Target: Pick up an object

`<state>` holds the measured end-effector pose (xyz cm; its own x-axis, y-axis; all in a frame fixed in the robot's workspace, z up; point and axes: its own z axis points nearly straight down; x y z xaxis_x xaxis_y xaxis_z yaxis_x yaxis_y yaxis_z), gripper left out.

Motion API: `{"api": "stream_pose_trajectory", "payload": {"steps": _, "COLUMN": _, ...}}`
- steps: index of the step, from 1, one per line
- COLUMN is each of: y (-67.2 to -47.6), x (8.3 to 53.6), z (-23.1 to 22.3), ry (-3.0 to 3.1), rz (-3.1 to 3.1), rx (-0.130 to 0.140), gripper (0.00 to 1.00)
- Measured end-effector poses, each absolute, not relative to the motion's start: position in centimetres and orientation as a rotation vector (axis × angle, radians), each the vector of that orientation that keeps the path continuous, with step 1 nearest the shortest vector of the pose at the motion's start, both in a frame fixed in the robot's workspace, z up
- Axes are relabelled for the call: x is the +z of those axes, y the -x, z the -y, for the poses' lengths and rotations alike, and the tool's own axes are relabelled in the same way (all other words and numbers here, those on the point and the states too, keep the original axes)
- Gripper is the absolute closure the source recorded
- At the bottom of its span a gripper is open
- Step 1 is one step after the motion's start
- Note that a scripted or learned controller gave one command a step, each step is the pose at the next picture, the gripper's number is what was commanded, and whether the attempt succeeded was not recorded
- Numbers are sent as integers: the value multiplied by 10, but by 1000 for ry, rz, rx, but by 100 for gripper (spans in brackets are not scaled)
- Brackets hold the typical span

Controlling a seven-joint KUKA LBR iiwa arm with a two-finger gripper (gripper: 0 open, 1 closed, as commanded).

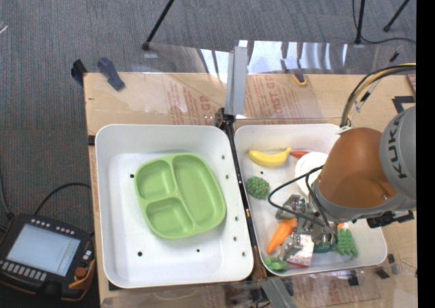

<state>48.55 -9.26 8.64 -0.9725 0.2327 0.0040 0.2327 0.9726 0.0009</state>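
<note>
Hovering low at lower right, the gripper, its grip impossible to read, should centre squarely over the carrot before lifting.

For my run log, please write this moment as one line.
arm: over right bin | gripper: low among items, by carrot | banana: at back | green tray: in left bin

The scene was lit brightly and evenly from above. Strong glare was seen on the clear panel at the far side of the bench. Only soft, short shadows were cast inside the white bins. The small objects under the arm were rendered slightly blurred, and fine details were lost.
</note>
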Motion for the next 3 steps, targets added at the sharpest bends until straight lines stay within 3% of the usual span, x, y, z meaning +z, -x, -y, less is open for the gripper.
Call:
{"api": "stream_pose_trajectory", "payload": {"steps": 1, "y": -486, "x": 96, "z": 92, "ry": 363, "rz": 3117, "rx": -3, "gripper": 100}}
{"api": "stream_pose_trajectory", "payload": {"steps": 2, "y": -524, "x": 86, "z": 80, "ry": 948, "rz": 2993, "rx": 0, "gripper": 100}}
{"api": "stream_pose_trajectory", "payload": {"steps": 3, "y": -545, "x": 218, "z": 41, "ry": 1134, "rz": 2940, "rx": -5, "gripper": 100}}
